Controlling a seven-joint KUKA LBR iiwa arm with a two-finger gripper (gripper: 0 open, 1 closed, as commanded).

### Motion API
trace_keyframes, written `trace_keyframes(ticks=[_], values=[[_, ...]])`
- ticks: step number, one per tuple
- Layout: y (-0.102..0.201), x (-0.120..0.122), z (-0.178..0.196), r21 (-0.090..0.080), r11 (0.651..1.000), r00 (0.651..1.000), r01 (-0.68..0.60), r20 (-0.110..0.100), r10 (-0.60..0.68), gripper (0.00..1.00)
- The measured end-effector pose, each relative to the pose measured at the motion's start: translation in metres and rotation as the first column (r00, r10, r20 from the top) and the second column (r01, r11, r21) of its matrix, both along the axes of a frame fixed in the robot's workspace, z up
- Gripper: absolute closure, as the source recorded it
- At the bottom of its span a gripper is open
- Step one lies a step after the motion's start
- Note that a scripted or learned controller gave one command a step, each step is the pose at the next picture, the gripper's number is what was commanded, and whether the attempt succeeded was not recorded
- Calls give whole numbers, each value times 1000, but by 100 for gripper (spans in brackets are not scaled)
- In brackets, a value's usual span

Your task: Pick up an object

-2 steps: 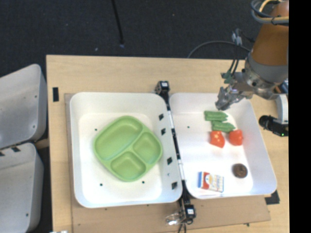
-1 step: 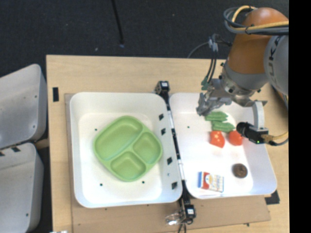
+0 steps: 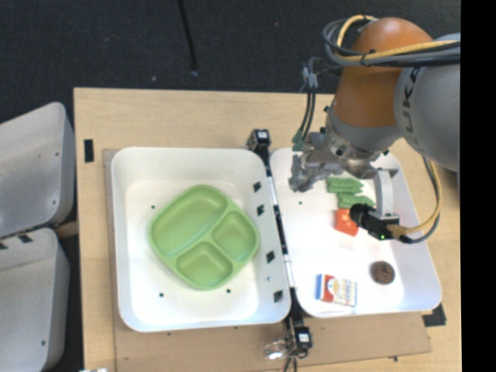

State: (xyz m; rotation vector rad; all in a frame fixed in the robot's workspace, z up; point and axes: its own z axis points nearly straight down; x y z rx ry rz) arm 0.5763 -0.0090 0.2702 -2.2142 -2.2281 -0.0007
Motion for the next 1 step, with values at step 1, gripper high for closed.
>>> trace_keyframes(ticks=[1], values=[[59, -13, -14, 1, 1000, 1000, -1, -1, 1, 100]])
